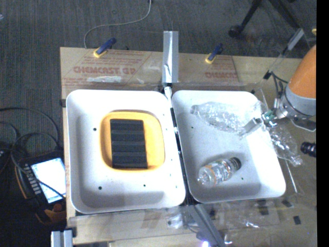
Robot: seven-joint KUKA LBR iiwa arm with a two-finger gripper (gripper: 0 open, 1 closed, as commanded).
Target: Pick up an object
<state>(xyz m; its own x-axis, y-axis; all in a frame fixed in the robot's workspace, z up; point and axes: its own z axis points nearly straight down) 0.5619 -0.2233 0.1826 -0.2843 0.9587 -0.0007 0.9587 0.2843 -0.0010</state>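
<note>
Bench board [113, 68] lettered "CHEMCAST GP"

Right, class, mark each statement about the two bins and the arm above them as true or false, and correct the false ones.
1. The yellow tray with a black insert lies in the left bin. True.
2. The small plastic bottle lies in the left bin. False: it lies in the right bin.
3. A crumpled clear plastic bag lies in the right bin. True.
4. The gripper is over the left bin. False: it is at the right bin's right side, beside the bag.
</note>
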